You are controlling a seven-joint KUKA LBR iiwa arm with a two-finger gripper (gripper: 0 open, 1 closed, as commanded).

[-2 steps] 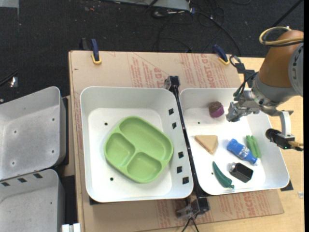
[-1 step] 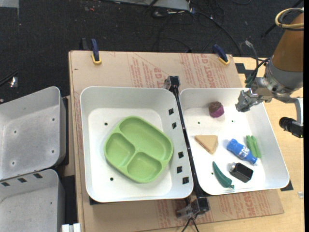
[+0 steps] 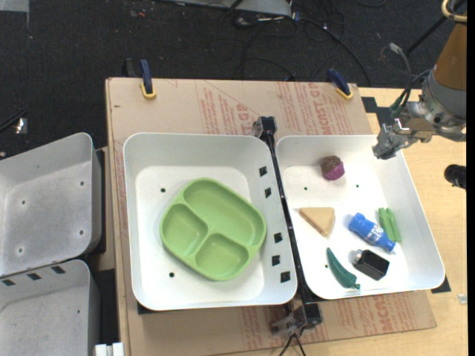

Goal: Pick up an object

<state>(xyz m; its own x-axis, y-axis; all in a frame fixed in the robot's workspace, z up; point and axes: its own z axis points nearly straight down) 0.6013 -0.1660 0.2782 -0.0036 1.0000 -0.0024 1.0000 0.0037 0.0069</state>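
Over the far right corner of the right bin point(image 3: 415, 199), the gripper point(image 3: 386, 145) hangs with jaw state impossible to tell; nearest object, a purple lump point(image 3: 332, 167), lies just left and slightly nearer the camera, remaining items well apart toward the bin's near side.

Purple lump point(image 3: 332, 167), tan wedge point(image 3: 318, 219), blue tube point(image 3: 371, 232), right bin point(image 3: 415, 199)

**Non-task items**

Two white bins side by side on table point(image 3: 193, 110). Left bin point(image 3: 141, 199) holds a green divided plate point(image 3: 213, 228), three compartments, lying flat. Right bin point(image 3: 415, 221) next to it. Blue-yellow clamps point(image 3: 147, 80) and point(image 3: 340, 84) on table's far edge. Spare white trays point(image 3: 44, 199) at left. Cables point(image 3: 312, 6) on dark floor.
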